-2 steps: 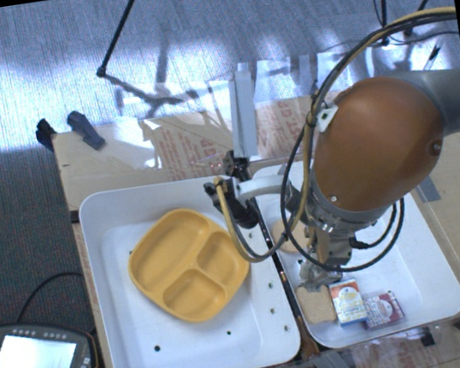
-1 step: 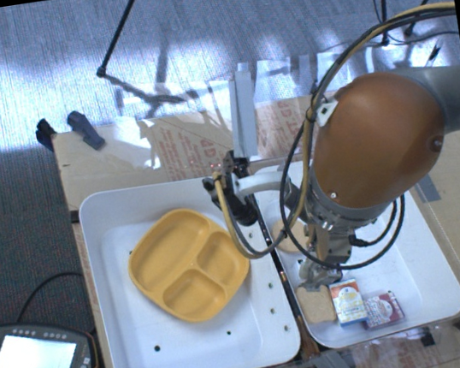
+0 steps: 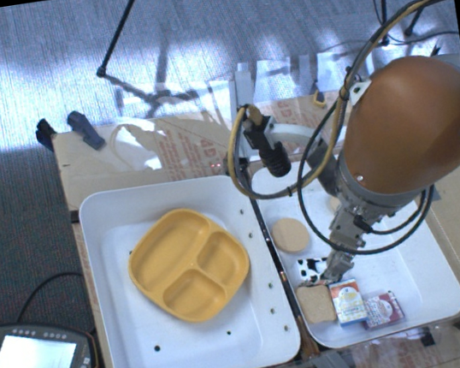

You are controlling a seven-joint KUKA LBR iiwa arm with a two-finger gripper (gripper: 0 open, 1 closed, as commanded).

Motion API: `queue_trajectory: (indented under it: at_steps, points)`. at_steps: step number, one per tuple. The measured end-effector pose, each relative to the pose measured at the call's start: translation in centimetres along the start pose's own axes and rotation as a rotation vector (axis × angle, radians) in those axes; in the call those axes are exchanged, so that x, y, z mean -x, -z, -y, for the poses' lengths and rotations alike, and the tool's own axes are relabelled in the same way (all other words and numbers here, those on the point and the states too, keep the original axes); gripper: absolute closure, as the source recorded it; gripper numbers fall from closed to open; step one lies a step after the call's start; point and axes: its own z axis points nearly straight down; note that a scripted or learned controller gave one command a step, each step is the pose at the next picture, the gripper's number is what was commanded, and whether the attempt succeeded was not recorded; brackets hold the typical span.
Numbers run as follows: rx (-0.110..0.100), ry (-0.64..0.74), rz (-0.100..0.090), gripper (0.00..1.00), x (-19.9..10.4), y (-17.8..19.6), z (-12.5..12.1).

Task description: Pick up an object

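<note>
My gripper (image 3: 336,264) hangs low in the right bin (image 3: 427,277), under the arm's big orange-brown joint. Its tip is right over a small black-and-white spotted object (image 3: 310,269), touching or nearly touching it. A round tan disc (image 3: 290,235) lies just behind that spot. In front of the tip lie a tan square slice (image 3: 315,303), a small white and orange box (image 3: 348,301) and a red packet (image 3: 382,309). The arm hides the back part of the right bin.
In the left bin (image 3: 108,233) rests a yellow divided plate (image 3: 189,263). A black cable connector (image 3: 268,151) and looping yellow and black cables hang over the divide between the bins. A teach pendant (image 3: 35,365) lies on the floor at lower left.
</note>
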Motion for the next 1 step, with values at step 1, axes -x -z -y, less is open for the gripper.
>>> queue_trajectory:
  at_steps: [1]
  points:
    - [0.001,0.358,0.003,1.0,2.84,-2.74,5.19]
